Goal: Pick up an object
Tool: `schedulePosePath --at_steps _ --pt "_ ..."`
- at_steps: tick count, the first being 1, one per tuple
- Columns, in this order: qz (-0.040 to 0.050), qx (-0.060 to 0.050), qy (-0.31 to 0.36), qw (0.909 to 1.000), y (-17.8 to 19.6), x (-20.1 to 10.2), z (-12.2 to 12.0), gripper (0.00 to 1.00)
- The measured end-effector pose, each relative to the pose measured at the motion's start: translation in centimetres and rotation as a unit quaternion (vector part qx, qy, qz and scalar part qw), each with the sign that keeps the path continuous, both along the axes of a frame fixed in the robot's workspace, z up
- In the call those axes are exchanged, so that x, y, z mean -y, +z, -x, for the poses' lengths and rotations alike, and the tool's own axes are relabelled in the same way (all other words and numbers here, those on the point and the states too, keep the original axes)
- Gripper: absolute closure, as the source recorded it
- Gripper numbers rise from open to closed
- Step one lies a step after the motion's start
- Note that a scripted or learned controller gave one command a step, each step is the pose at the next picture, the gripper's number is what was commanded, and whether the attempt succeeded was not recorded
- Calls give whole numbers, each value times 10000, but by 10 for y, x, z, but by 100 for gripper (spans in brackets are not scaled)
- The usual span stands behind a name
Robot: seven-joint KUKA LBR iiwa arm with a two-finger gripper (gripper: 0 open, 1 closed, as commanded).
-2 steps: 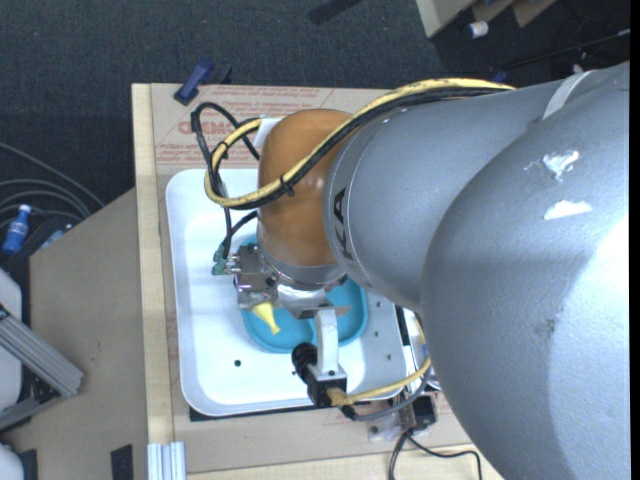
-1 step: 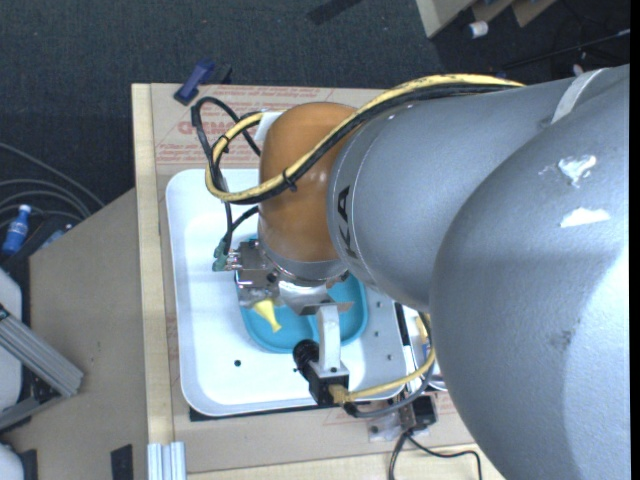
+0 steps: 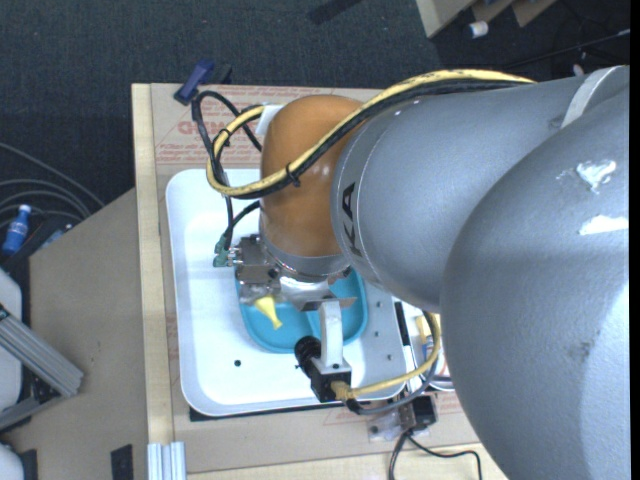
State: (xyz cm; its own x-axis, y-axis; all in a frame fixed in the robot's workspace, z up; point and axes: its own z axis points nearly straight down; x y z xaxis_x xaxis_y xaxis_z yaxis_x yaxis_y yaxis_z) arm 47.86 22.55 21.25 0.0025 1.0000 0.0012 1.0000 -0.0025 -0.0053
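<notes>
Blue object [image 3: 262,330] in bin [image 3: 200,298], beneath pincer [image 3: 300,308]

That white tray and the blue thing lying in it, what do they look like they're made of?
The white bin looks like moulded plastic: smooth and slightly glossy, with rounded corners and a soft raised rim. The blue object also looks like plastic, evenly coloured with a curved, faintly shiny edge. The arm covers much of it, so rubber or another material can't be ruled out.
</notes>
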Motion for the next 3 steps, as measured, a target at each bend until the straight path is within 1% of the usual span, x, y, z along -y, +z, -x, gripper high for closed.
schedulePosePath --at_steps 1,2,3 --pt "6 25 16 10000 18 1 0 100" --pt "13 17 7 10000 -59 2 -84 100" --pt "6 28 19 10000 -1 1 -131 100"
